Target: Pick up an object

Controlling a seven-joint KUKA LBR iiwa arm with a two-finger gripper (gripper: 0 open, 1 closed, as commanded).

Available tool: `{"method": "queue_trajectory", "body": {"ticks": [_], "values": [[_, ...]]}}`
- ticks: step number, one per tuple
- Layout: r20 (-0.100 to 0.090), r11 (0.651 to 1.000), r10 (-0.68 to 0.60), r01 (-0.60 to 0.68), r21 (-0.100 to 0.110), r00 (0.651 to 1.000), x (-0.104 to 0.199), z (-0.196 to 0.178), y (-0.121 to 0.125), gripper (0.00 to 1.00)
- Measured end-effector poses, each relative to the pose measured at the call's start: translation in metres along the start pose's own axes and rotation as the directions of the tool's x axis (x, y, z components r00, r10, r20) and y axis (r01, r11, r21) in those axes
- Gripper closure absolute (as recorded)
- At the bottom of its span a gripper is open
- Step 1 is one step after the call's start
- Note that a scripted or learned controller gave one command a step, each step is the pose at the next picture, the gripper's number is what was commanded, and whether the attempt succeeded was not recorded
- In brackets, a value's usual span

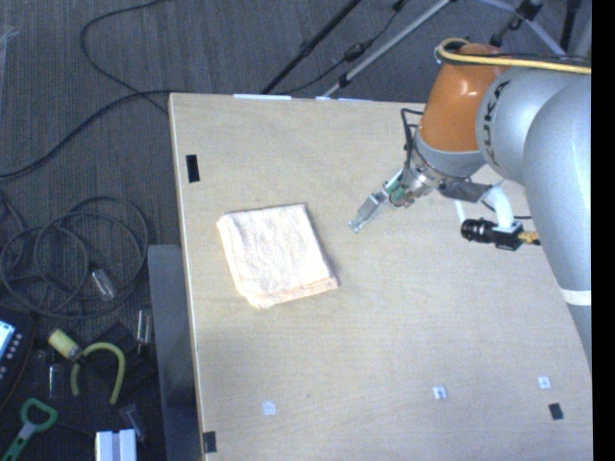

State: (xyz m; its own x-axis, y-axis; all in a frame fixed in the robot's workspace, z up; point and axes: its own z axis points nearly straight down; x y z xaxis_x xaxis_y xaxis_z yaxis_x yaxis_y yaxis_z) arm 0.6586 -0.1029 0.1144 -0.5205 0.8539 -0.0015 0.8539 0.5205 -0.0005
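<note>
Grey arm [553, 152] reaching in from right, orange band [459, 109] above wrist. Gripper [359, 223] angled down-left, low over surface, fingers close together, nothing visible between them.

A robotics lab: grey carpet strewn with cables [67, 248], tripod legs [423, 12], a plywood bench [384, 353].

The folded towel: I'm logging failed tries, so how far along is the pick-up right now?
Nothing looks done yet. The folded white towel lies flat on the wooden bench top, untouched. In hand: the gripper is low over the board to the towel's right, apart from it, with nothing between its fingers. Left: reach the towel, grasp and lift it.
</note>
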Motion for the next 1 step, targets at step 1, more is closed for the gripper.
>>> {"method": "queue_trajectory", "body": {"ticks": [1], "values": [[-0.001, 0.999, 0.033, -0.033, -0.001, 0.999, -0.0312, 0.0310, -0.0078, 0.00]]}}
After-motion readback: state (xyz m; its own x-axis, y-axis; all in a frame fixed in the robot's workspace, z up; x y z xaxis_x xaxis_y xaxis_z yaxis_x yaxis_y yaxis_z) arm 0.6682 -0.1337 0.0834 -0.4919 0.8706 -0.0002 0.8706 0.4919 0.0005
